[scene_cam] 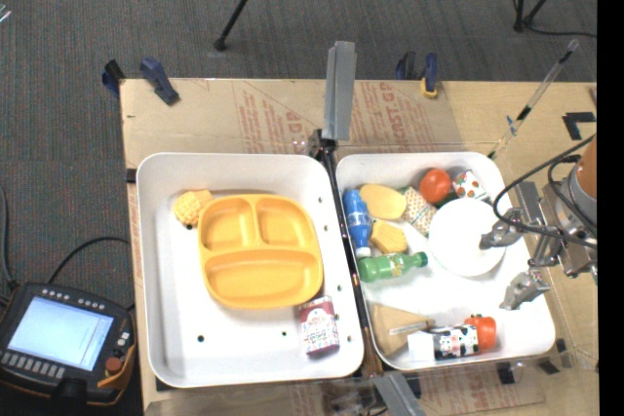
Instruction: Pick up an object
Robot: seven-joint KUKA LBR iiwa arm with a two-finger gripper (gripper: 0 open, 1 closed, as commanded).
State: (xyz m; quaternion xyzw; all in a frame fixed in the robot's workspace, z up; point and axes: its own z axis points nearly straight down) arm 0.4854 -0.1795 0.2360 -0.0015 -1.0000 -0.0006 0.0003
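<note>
My gripper (507,266) hangs over the right side of the right bin (534,334), open, with nothing between its fingers. One fingertip (495,239) lies at the edge of a white plate (462,239); the other (517,294) is over bare bin floor. Left of the plate are a blue bottle (356,220), a green bottle (391,265) and two yellow food pieces (384,202). A red tomato (436,184) and a patterned cup (469,184) sit at the back. A cow-patterned carton (450,341) with an orange end lies at the front.
The left bin (166,326) holds a yellow divided tray (260,248), a corn cob (191,206) and a small red carton (318,326). A grey post (339,97) stands behind the bins' shared wall. A teach pendant (63,338) sits at the lower left.
</note>
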